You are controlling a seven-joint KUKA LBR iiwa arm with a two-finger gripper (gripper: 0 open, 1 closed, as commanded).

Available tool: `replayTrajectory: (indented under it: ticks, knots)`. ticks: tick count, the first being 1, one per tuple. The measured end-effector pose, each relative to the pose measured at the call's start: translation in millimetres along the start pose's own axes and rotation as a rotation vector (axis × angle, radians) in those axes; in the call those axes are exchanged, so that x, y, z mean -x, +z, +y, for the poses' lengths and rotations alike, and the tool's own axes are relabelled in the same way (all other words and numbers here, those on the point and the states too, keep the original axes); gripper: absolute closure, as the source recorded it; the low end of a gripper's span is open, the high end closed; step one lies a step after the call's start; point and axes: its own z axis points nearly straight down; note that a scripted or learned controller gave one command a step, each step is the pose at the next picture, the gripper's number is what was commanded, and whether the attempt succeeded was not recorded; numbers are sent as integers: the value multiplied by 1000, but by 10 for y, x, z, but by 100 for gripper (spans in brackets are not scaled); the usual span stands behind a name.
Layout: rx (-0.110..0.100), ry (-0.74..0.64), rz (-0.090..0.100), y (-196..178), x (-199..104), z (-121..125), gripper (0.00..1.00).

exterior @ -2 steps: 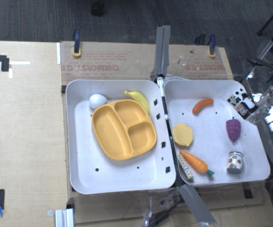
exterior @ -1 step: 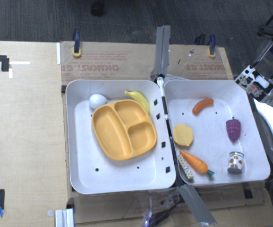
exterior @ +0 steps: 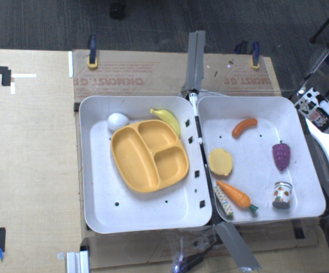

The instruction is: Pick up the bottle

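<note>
Camera view, looking down at a slant. Two shallow white bins sit side by side on a cardboard sheet (exterior: 147,75), which two blue clamps (exterior: 92,51) hold at its far edge. A grey bar (exterior: 196,61) runs in from the far side to the seam between the bins. Left bin (exterior: 91,175): a yellow divided plate (exterior: 149,155) with three compartments takes up the middle, set at an angle, and nothing lies in its compartments. A white egg (exterior: 118,120) lies just beside the plate's far-left rim. A banana (exterior: 167,120) lies along the plate's far-right rim, touching it or nearly so. Right bin (exterior: 301,129): an orange sausage (exterior: 244,126) lies toward the far side, tilted. A purple grape bunch (exterior: 281,155) lies toward the right wall, stem end away from the camera. A flat round yellow biscuit (exterior: 221,161) lies close to the left wall. A carrot (exterior: 235,194) lies near the front, slanted, with its green top pointing toward the front right. A pale speckled piece (exterior: 222,203) lies along the left wall just beside the carrot's thick end; what it is cannot be told. The bottle (exterior: 282,194), small and white with a patterned label, stands upright in the front-right corner of the right bin, apart from the carrot and below the grape bunch in the view. Nothing touches it. Gripper state, apart or together: cannot tell.
</note>
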Motion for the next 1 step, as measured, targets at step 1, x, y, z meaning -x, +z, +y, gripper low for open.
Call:
replayTrajectory:
  ticks: [1]
  knots:
    - [0, 69, 0, 9, 298, 731, 100]
